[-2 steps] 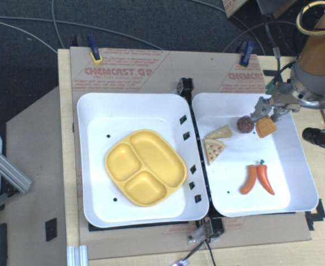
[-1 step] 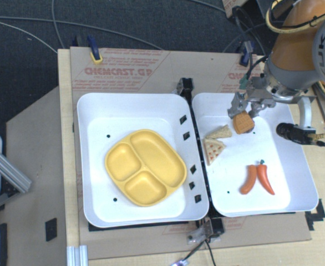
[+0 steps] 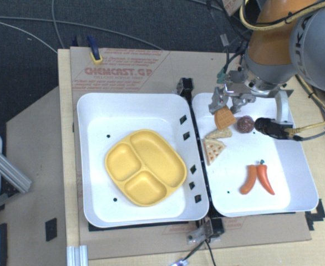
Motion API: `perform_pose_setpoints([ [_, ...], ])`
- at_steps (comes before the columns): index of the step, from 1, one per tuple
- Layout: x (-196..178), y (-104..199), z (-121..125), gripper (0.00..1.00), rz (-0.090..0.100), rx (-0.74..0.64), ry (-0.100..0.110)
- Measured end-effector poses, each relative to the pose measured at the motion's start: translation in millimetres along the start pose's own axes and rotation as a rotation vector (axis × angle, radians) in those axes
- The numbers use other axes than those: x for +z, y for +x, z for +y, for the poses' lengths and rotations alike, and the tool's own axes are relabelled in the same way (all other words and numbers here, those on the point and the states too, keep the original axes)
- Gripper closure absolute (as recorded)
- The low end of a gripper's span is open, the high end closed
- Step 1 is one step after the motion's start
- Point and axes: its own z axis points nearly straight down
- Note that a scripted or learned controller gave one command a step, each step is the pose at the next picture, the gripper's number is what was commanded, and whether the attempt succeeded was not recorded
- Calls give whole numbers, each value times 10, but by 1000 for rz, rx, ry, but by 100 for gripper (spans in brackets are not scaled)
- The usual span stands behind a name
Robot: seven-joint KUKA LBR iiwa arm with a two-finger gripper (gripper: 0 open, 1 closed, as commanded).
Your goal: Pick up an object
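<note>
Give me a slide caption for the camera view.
Gripper above a tan cracker in the right bin; yellow divided plate in the left bin.

The brown board (image 3: 123, 65) under the bins bore red print reading "CHEMCAST GP" (smaller lines around it were too blurred to read).

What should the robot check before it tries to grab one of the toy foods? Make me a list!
1. Gripper is over the right bin, where the food is: ok.
2. Something sits right under it: ok, the tan cracker-like piece is just below.
3. Whether anything is held already: cannot tell, the view is too cluttered there.
4. Space around the target: not ok, the dark round piece and the wedge pieces lie close by.
5. Easier picks: ok, the orange carrot pair lies apart in open space.
6. Yellow divided plate in the left bin is out of the way: ok.
</note>
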Motion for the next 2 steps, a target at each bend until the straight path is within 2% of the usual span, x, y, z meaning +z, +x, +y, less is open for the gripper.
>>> perform_pose_setpoints([
  [1, 92, 622, -5, 100, 1, 1, 6],
  [2, 8, 1130, 36, 100, 1, 1, 1],
])
